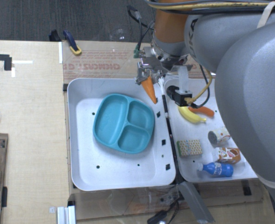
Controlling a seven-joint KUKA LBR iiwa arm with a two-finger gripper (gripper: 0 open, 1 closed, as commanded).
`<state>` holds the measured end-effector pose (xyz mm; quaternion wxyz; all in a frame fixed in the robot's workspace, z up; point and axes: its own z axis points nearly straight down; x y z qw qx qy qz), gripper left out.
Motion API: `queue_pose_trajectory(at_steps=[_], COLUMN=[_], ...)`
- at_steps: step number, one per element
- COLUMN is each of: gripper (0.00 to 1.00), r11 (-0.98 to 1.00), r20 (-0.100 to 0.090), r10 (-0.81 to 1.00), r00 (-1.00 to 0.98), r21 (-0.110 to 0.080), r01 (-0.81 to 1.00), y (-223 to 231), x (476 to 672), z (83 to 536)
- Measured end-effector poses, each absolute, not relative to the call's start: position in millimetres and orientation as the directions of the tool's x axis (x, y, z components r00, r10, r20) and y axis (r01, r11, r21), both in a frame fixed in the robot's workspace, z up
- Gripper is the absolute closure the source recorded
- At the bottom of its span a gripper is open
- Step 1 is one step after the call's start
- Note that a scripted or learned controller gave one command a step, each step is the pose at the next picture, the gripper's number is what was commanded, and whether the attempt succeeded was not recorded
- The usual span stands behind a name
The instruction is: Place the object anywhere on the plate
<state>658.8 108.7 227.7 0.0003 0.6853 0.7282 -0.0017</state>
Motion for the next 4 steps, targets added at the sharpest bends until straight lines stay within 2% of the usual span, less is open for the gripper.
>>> queue_pose_trajectory(at_steps=[1,2,3,4], gripper=[0.00,0.00,0.00,0.00], r11=[0.060,0.094,0.278,0.301], r20=[-0.003,-0.002,-0.003,-0.001], r10=[0.998,0.996,0.961,0.954], r00=[-0.060,-0.094,-0.278,-0.301], r21=[-0.002,-0.003,-0.001,-0.003], r01=[0.998,0.996,0.961,0.954], y=[108.5,82.9,70.3,43.0], x=[658.8,658.8,653.4,571.1], z=[227.7,206.0,286.6,331.1])
